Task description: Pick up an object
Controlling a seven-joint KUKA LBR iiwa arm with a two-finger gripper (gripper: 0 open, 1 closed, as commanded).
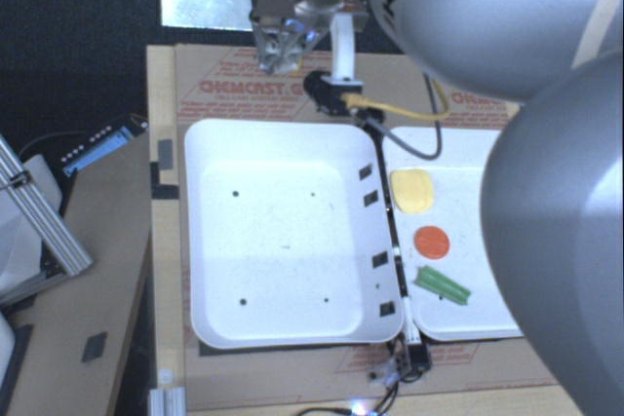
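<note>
Three small objects lie in the right bin (458,331), close to its left wall: a pale yellow lump (412,191) farthest back, an orange disc (432,243) in the middle, and a green elongated piece (444,285) nearest the front. My gripper (283,49) hangs above the cardboard just beyond the far rim of the left bin (210,239), well away from all three objects. Nothing shows in it. The large grey arm covers the right part of the right bin.
The two white bins meet along a black clipped seam (390,239). A yellow cable (400,112) runs from the wrist over the far rim. An aluminium rail (44,219) and a blue device (97,146) lie off the bench to the left.
</note>
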